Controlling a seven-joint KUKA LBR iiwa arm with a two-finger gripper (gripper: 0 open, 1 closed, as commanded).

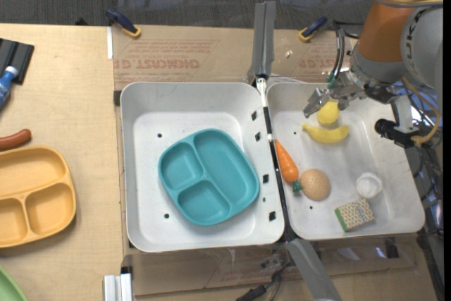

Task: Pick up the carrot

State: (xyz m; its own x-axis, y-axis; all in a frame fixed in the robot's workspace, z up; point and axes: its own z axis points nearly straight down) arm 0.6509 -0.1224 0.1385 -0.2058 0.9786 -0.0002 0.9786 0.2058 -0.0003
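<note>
One carrot (pixel 285 160) lies apart from the claw (pixel 325 105), lower left.

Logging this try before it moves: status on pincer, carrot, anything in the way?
Pincer over lemon and banana, right bin's far side. Carrot lies untouched against the left wall. Egg crowds its green end.

Printed lettering appears on the brown cardboard sheet (pixel 183 56) lying behind the two white bins; the red text is upside down in the camera view and reads approximately "CHEMCZT.GR". A second patch of print on the cardboard, further right, is too faint to read.
</note>
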